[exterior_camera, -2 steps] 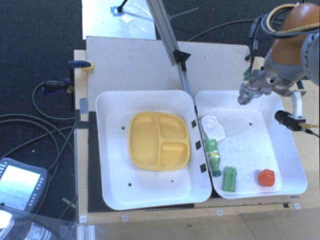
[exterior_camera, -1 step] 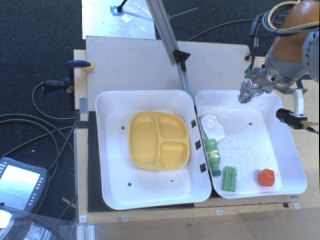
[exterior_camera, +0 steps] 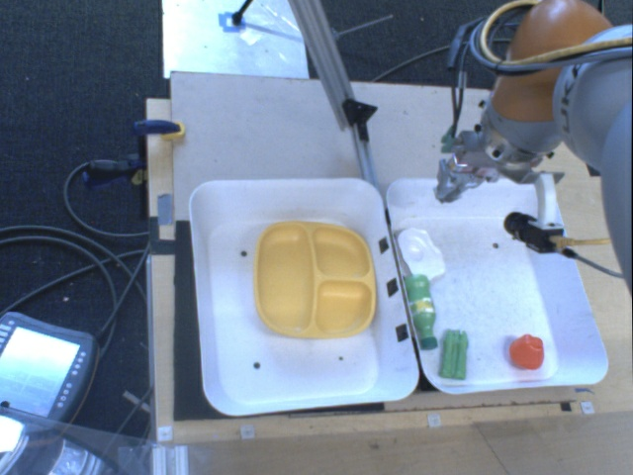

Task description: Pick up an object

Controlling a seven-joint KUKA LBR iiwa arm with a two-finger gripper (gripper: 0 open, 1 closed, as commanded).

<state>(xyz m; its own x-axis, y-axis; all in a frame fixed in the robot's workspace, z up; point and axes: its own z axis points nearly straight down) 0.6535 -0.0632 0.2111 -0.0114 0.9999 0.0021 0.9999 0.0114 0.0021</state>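
Nearest the camera, along the front of the right bin (exterior_camera: 584,310), lie three small objects: a green ribbed piece (exterior_camera: 454,353), an orange-red rounded object (exterior_camera: 527,351) to its right, and a green bottle with a yellow-green label (exterior_camera: 421,310) lying lengthwise against the bin's left wall. Just behind the bottle's cap rests a white crumpled item (exterior_camera: 422,252), touching or nearly touching it. All four objects sit apart from the claw (exterior_camera: 453,181), which hangs over the back left corner of the right bin with nothing visible between its fingers; whether the fingers are spread or closed cannot be determined. A black fitting (exterior_camera: 527,230) with a cable projects over the bin's right rear area. The left bin (exterior_camera: 213,265) contains a yellow divided tray (exterior_camera: 315,278) with three compartments, lying flat near its centre. Both bins rest on a pale board surface (exterior_camera: 257,127). A grey pole (exterior_camera: 321,43) slants across the back. Dark carpet, cables and a handheld pendant (exterior_camera: 40,364) occupy the left side.
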